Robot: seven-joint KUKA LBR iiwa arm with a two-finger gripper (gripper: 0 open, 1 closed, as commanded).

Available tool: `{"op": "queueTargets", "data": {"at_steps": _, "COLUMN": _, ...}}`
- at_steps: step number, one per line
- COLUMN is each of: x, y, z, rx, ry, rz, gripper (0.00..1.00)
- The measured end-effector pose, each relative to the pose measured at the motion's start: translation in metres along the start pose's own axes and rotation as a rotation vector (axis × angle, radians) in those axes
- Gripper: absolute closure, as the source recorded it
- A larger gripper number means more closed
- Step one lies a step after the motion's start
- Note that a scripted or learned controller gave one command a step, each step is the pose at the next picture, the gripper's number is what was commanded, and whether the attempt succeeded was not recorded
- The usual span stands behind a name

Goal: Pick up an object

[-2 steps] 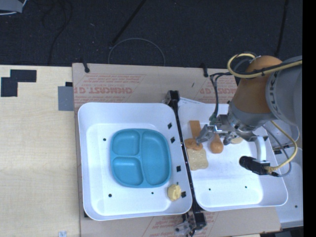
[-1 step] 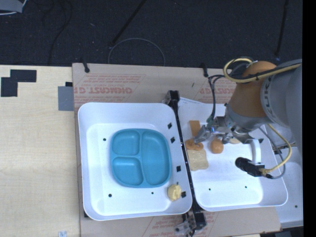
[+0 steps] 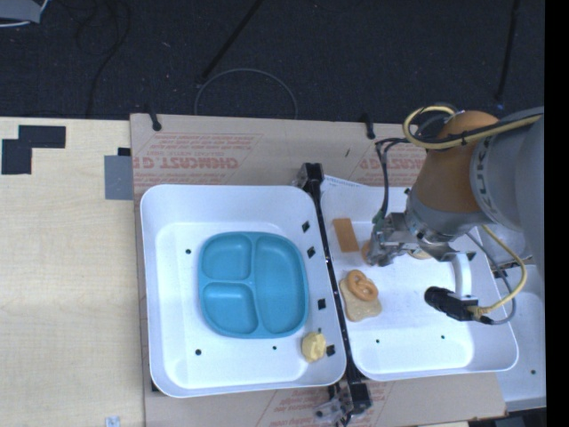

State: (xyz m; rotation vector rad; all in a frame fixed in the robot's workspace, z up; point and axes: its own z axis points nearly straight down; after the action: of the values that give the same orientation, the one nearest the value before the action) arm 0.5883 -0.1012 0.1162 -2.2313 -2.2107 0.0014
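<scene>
dark carpet (image 3: pixel 267 43) strung with loose cables runs behind the pale wood worktop (image 3: pixel 62 265), which carries a few black and grey patches at its left end and a printed cardboard sheet (image 3: pixel 231 149) under both bins. the left bin (image 3: pixel 169 205) holds a blue divided plate (image 3: pixel 252 283) lying flat in its middle, with a small yellow lump (image 3: pixel 313 346) tucked into the near right corner, tight against the wall. that lump would be a poor choice, since the wall leaves little room for a clean closure.

in the right bin (image 3: pixel 427 356) a tan block (image 3: pixel 345 234) lies flat near the dividing wall, and below it an orange curl (image 3: pixel 360 285) rests on a pale slab (image 3: pixel 363 308). the gripper (image 3: pixel 382 249) sits low over the bin floor, just beside the tan block on its right and apart from it; nothing can be seen held in it, and i cannot tell whether it is wide or narrow.

the likely target is the tan block, and the risk is plain: the block is thin and flat, so a closure offset to its right would meet bare floor or nudge it against the wall. going for the curl instead could lift it alone, or drag the slab with it and drop both. the grey arm (image 3: pixel 453 181) comes in from the right.
</scene>
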Motion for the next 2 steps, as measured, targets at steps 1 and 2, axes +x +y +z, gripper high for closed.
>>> {"op": "queueTargets", "data": {"at_steps": 1, "x": 0.000, "y": -0.001, "z": -0.063, "rx": -0.003, "ry": 0.000, "rz": -0.007, "gripper": 1.00}}
{"op": "queueTargets", "data": {"at_steps": 2, "x": -0.002, "y": -0.001, "z": -0.115, "rx": -0.004, "ry": 0.000, "rz": -0.009, "gripper": 1.00}}
